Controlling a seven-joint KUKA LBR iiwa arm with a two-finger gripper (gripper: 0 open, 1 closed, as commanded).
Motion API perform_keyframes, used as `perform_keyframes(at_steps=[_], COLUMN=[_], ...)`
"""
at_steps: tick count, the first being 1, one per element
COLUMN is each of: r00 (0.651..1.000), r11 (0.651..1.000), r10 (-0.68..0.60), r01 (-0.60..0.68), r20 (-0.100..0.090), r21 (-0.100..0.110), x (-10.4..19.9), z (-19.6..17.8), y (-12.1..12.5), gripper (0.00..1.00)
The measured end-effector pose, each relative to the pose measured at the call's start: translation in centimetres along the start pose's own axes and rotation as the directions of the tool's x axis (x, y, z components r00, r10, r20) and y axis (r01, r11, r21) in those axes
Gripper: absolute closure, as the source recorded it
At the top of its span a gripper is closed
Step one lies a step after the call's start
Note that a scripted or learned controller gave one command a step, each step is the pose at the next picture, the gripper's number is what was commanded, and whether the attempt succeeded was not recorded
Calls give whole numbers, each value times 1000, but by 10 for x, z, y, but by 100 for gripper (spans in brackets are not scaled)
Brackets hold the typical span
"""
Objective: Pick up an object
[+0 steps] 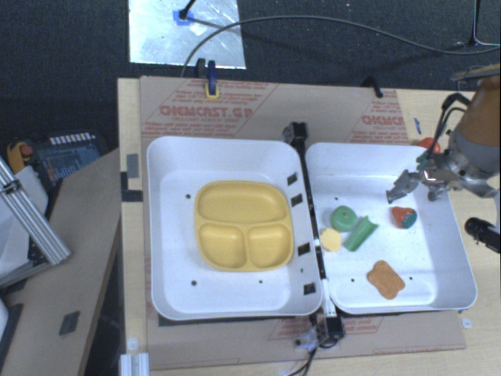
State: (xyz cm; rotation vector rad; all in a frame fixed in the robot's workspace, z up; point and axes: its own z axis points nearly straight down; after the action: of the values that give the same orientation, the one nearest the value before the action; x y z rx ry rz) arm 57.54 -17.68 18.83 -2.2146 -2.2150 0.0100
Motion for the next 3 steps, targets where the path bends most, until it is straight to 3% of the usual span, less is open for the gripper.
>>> perform_keyframes(at_steps=[1, 3], r00=[1000, 1000], r11=[1000, 1000], r10=[-3, -1], r01=[3, 1], r20=[2, 2], r21=[-12, -10], x=[0, -4], z=[-7, 103], y=[3, 10], gripper=[0, 0])
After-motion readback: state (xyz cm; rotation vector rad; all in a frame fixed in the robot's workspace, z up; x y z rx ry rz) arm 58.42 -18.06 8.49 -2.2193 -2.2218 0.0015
